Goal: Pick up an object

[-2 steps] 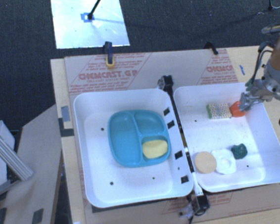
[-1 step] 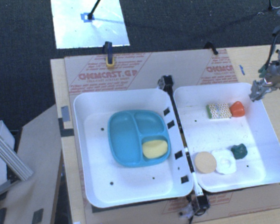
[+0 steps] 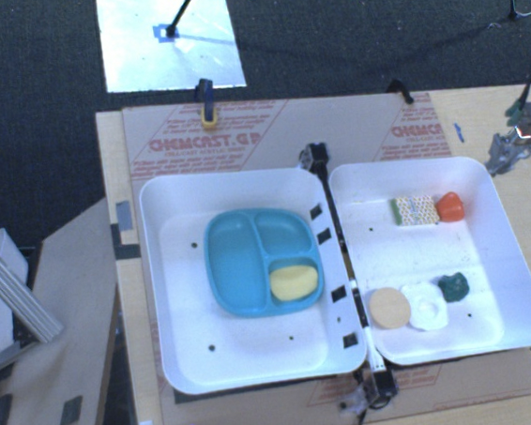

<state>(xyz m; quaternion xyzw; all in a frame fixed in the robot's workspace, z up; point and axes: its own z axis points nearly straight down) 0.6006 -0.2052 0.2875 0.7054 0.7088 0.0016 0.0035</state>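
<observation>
Inside left bin point(image 3: 172, 264), blue tray point(image 3: 243, 266) holding yellow piece point(image 3: 294, 282), tool point(image 3: 509, 148) grip unclear

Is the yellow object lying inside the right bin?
No, the yellow object lies in a compartment of the blue divided plate, which sits in the left bin.

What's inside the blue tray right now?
A yellow object lies in the lower right compartment of the blue tray. Whatever is beneath that object is covered.
</observation>
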